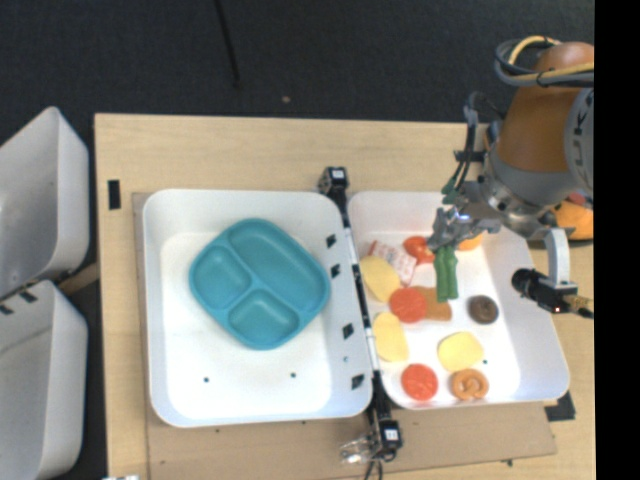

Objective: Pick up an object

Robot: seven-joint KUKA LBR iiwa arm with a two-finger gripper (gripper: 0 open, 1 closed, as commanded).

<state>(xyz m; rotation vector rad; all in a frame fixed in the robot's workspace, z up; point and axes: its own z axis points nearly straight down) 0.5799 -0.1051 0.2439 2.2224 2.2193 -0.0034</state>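
The right bin (pixel 530 358) holds several toy foods. A green stick-shaped piece (pixel 445 274) lies upright in the view near the bin's middle. My gripper (pixel 448 232) hangs just above its upper end, reaching in from the right, and appears to touch it or sit very close. Around it lie a red-orange piece (pixel 417 248), a red tomato (pixel 408 303), a yellow piece (pixel 379 277) and a dark brown round piece (pixel 484 310).
The left bin (pixel 170 388) carries a blue compartment plate (pixel 258 281). Toward the front of the right bin are two more yellow pieces (pixel 390 338) (pixel 460 348), a red ball (pixel 420 380) and an orange ring (pixel 468 384). A divider with black clips (pixel 350 298) runs between the bins.
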